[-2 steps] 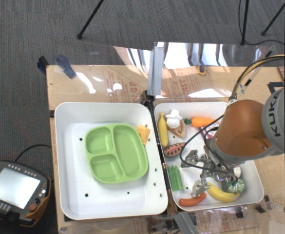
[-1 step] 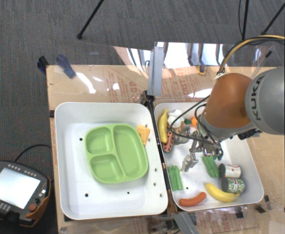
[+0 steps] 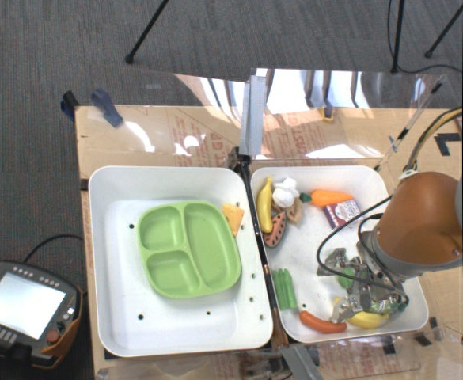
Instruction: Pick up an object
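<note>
**Ada:** Camera view puts the likeliest pick at the five o'clock corner of the right bin (image 3: pixel 389 182): a small yellow piece (image 3: pixel 367 320), maybe a lemon or a banana end, lying just under the gripper (image 3: pixel 363 294). It looks like hollow plastic toy food, so I'd judge it light, stiff and rather slick. I'd take it across its narrow middle, not by the rounded ends.

**Ben:** And the jaws?

**Ada:** I cannot tell whether they are released or clenched; metal and cable clutter hide them, and nothing is visibly held between them.

**Ben:** What lies around it?

**Ada:** An orange sausage-like piece (image 3: pixel 322 321) sits just beside it at nine o'clock, and green sticks (image 3: pixel 285 288) lie further toward ten. Up at twelve there is a carrot (image 3: pixel 331 198) beside a small dark red carton (image 3: pixel 343 212). At eleven a banana (image 3: pixel 264 204) and a white piece (image 3: pixel 284 191) sit close together.

**Ben:** And beyond that?

**Ada:** On the same surface, the left bin (image 3: pixel 104 236) carries a green divided plate (image 3: pixel 188 248), with a yellow wedge (image 3: pixel 233 215) touching its two o'clock edge.
</note>
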`<state>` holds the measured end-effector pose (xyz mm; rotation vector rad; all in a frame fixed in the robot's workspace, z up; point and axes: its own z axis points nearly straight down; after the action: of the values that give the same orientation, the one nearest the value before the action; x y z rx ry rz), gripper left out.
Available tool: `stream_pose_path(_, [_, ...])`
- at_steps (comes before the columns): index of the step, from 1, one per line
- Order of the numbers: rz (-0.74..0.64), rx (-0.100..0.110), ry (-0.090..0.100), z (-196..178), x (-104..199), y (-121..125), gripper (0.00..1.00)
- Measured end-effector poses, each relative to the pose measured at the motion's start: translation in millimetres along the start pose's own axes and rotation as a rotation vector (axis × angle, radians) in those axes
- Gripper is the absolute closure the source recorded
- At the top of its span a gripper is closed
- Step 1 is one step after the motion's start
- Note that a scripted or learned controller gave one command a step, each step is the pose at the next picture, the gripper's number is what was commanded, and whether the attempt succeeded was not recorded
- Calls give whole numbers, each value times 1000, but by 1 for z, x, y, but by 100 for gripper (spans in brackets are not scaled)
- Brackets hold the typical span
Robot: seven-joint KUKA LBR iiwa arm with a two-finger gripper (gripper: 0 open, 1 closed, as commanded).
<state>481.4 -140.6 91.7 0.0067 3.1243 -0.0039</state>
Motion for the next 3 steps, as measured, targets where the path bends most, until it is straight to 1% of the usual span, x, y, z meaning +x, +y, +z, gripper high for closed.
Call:
stream_pose_path(1, [-33, -4, 17, 5, -34, -7, 0])
stream_pose_path(2, [-36, -5, 18, -4, -35, -5, 100])
stream_pose_path(3, [-177, -5, 14, -8, -102, -57, 100])
